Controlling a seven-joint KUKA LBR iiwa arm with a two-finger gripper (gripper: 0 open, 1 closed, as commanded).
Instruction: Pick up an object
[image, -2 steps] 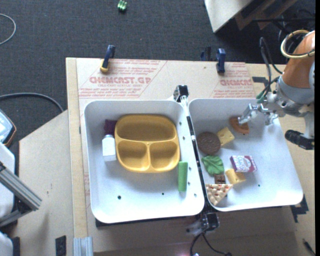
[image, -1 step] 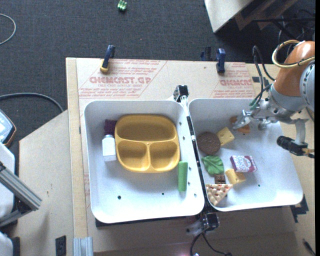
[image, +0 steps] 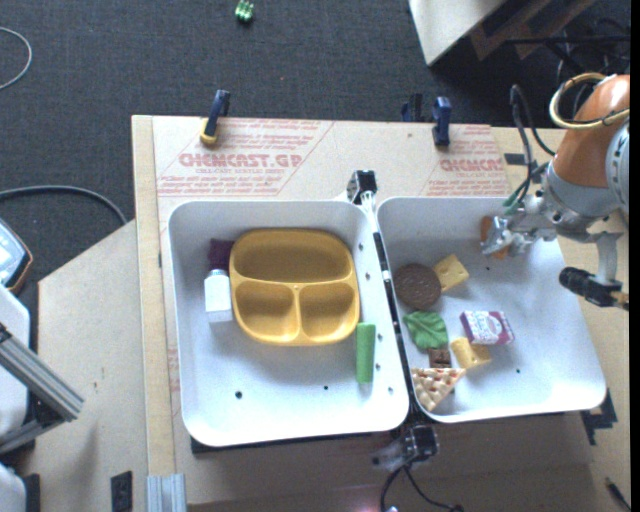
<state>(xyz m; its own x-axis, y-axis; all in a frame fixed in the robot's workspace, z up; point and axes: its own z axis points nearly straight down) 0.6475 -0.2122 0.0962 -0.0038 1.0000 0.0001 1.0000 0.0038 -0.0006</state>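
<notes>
My gripper (image: 499, 240) hangs low over the far right part of the right bin (image: 560, 380), coming in from the right. A small orange-brown object (image: 486, 228) lies right against its left side; whether the gripper holds it is unclear. Further left in that bin are a yellow cheese wedge (image: 451, 271) and a brown round cookie (image: 418, 286). Toward the near side lie a green leaf piece (image: 427, 328), a pink and white packet (image: 486, 327), a small yellow piece (image: 466, 352), a small brown square (image: 439, 357) and a pizza slice (image: 437, 383).
The left bin (image: 200, 400) holds a yellow divided tray (image: 294, 284), a green stick (image: 366, 352), a white bottle (image: 217, 295) and a dark purple item (image: 220, 250). A ridge (image: 385, 280) divides the two bins. Clamps (image: 214, 118) sit at the board's far edge.
</notes>
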